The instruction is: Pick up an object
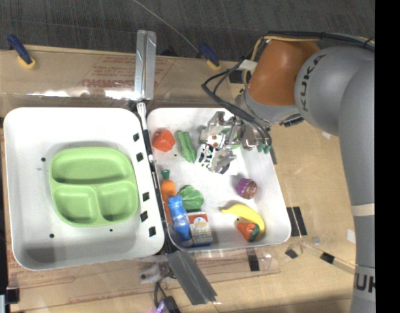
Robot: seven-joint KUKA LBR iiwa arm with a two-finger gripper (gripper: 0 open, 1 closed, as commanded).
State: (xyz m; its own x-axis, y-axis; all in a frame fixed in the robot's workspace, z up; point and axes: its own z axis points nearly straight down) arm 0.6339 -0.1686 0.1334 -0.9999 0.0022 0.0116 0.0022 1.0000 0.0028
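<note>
Apparently caught the job short of done. Found the hand (219,142) down low inside the right bin (282,208), beyond the banana (241,212) and a little to its left, pressed in among clutter. Could not tell whether released or clenched; metal parts and cables blurred together at that spot. Saw nothing plainly gripped or lifted. Judged the likeliest target to be the black-and-white toy (207,152), lying on the bin floor just beside the hand, up and left of the banana. Left to do, by that reading: secure a hold and raise it clear.

Noted smooth, glossy white plastic for both bins, shallow with rounded corners. Noted the banana as curved, bright yellow, probably hard toy plastic. Spotted a small purple rounded piece (245,188) just beyond the banana, and an orange lump with a green end (250,230) touching its near side. Placed a blue bottle (179,217) and a small printed carton (200,228) left of the banana, with a crinkled green leafy piece (190,195) up and left of it. Marked a long green pod (185,145) and a reddish-orange blob (163,140) farther up and left. Picked out a matte light-green divided tray (93,186) well left of the banana, in the left bin (17,175), both on the brown desk (317,194).
</note>
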